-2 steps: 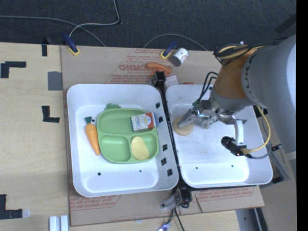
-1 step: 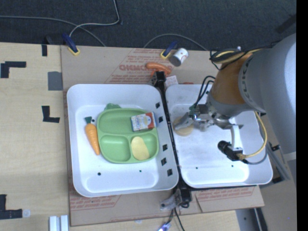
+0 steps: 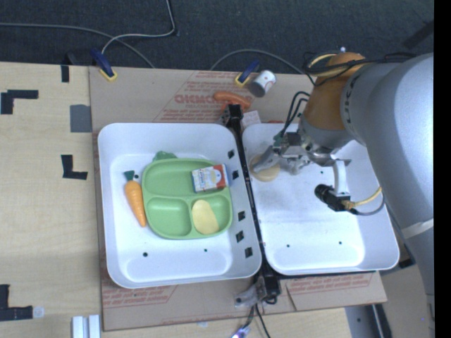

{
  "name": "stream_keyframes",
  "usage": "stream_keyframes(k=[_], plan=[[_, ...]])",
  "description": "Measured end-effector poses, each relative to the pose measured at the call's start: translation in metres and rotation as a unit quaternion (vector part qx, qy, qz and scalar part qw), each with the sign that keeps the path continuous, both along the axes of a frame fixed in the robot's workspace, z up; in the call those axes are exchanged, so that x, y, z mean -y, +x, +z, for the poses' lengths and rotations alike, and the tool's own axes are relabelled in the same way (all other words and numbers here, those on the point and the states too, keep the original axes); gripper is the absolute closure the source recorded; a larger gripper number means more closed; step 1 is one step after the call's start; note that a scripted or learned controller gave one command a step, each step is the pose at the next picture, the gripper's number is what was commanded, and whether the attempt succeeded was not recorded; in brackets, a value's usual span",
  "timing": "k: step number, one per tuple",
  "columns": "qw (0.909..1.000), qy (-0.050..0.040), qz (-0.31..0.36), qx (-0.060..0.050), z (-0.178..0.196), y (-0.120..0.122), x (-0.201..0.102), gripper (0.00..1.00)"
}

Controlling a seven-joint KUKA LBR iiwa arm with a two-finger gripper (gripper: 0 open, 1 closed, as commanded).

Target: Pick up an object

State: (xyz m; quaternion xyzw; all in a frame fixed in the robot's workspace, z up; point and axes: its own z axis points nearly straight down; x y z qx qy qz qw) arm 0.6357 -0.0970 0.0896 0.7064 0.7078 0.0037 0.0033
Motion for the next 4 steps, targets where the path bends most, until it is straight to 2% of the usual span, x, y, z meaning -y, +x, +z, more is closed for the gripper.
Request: stream_keyframes(k=[1, 2, 3, 4], plan=[[1.0000, -0.0011, 0.000, -0.004, 0.096, 0.013, -0.004, 0.00], [1.0000, -0.0009, 0.000, -0.007, 0.022, 0.031, -0.002, 0.00], [1.0000, -0.0015, 0.000, -0.004, -0.004, 0.033, -0.003, 0.00], [1.0000, -0.0014, 0.000, -0.004, -0.003, -0.011, 0.001, 0.00]])
